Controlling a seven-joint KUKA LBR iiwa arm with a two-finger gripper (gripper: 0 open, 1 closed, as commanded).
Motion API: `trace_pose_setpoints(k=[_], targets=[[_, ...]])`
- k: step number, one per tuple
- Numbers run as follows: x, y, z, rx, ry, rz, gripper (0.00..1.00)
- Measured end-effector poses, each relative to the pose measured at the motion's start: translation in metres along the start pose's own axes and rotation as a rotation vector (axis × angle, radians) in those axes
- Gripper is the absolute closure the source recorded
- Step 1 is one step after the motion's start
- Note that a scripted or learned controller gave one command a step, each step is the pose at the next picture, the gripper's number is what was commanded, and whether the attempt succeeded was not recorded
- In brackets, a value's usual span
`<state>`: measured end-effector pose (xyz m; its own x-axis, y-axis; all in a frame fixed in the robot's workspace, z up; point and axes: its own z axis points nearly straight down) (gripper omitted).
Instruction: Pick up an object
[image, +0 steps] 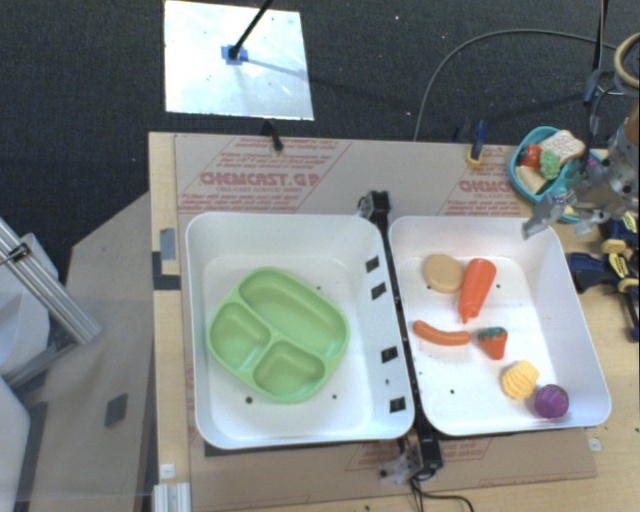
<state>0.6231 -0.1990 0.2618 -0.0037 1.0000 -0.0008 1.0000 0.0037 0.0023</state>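
While the end effector (540, 215) hangs at the right bin's (590, 340) far right corner, its spread impossible to judge, an orange carrot (476, 287) lies inside, beside a tan round piece (441, 272).

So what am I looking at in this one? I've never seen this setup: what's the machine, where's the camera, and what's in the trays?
One camera looks down at a slant on a bench with two shallow white bins. The left bin holds a green divided plate. The right bin holds toy food: a tan round piece, an orange carrot, a sausage, a small orange-and-green piece, a yellow piece and a purple one. The robot arm enters at the upper right; its gripper sits over the right bin's far corner, with nothing visibly between its fingers. A blue bowl of more toy food stands behind it.
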Motion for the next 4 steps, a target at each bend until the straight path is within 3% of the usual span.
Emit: trace_pose_setpoints(k=[1,2,3,4], targets=[[0.0,0.001,-0.012,-0.004,-0.001,-0.004,1.0],[0.044,0.011,0.004,0.0,0.001,-0.005,1.0],[0.03,0.017,-0.125,-0.015,-0.005,-0.002,1.0],[0.031,0.017,-0.128,-0.006,-0.003,-0.007,1.0]])
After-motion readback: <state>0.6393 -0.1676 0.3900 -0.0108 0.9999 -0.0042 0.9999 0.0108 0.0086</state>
